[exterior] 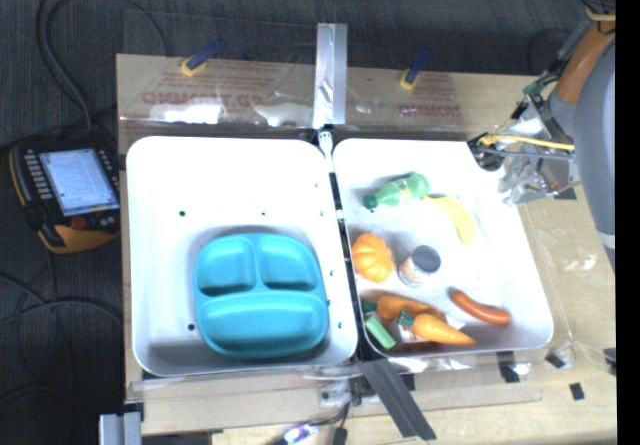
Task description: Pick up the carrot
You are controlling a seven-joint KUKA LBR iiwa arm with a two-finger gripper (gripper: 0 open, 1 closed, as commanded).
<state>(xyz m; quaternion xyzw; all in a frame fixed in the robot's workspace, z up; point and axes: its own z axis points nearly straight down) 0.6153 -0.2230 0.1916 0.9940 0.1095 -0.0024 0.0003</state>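
The carrot (440, 330) is orange and tapered. It lies along the front wall of the right bin (520, 263), its tip pointing right, with a green piece (379, 332) at its left end. My gripper (522, 181) hangs over the bin's far right rim, well behind and to the right of the carrot, with nothing seen in it. The grey arm with its orange band (577, 73) comes in from the right edge.
The right bin also holds a red sausage (480, 308), a small round can (421, 262), an orange pumpkin (370, 256), a yellow banana (458, 218) and a green bottle-shaped toy (396, 190). A blue divided plate (260, 295) sits in the left bin (160, 193). A teach pendant (65, 185) lies off the bench at left.
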